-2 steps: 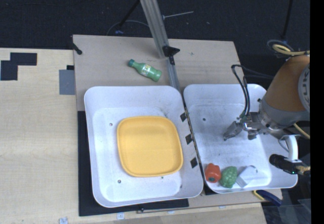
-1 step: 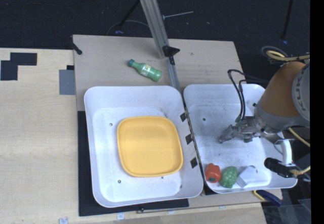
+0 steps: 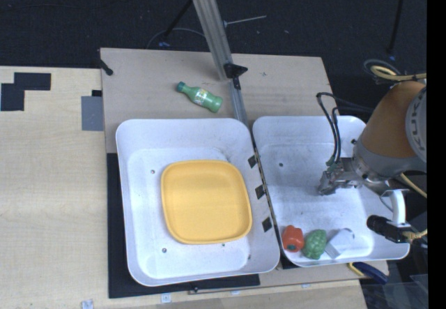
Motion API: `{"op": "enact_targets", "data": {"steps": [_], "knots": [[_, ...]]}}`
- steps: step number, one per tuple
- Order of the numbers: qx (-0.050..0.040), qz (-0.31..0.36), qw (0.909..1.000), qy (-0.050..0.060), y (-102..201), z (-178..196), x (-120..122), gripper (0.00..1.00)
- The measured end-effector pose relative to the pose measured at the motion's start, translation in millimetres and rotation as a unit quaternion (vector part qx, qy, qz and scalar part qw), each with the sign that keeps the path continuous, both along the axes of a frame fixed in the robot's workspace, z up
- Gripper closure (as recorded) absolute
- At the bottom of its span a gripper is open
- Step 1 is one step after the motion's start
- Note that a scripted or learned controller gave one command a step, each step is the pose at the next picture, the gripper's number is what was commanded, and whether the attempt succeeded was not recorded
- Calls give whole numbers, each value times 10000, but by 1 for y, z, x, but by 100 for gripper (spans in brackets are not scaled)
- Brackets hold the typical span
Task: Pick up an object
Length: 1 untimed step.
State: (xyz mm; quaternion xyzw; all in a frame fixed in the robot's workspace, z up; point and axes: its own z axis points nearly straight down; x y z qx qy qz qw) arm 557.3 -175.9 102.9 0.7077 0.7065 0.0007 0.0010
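**Arm over right bin, nothing seen in gripper**

Worktop (image 3: 293, 77): carries two white bins side by side.
Left bin (image 3: 139, 154): holds a yellow plate (image 3: 206, 201), lying flat near its centre.
Right bin (image 3: 296, 161): arm (image 3: 394, 133) reaches in from the right; gripper (image 3: 333, 183) sits low over the bin's middle, nothing visible between its fingers; open or closed cannot be told.
Front edge of right bin: red pepper (image 3: 293, 238), green item (image 3: 315, 244) and grey block (image 3: 339, 243), clustered and touching, apart from the gripper.
Green bottle (image 3: 200, 97): on its side on the worktop behind the left bin.

A robotics lab is showing: grey-and-orange robot arm (image 3: 390, 134) reaching over white plastic bins (image 3: 139, 161), cables trailing across dark floor (image 3: 70, 8).
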Motion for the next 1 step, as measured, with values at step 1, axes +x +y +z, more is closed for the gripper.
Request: {"op": "enact_targets", "data": {"steps": [1], "knots": [[-4, 5, 10000, -11, -3, 62, 0, 100]]}}
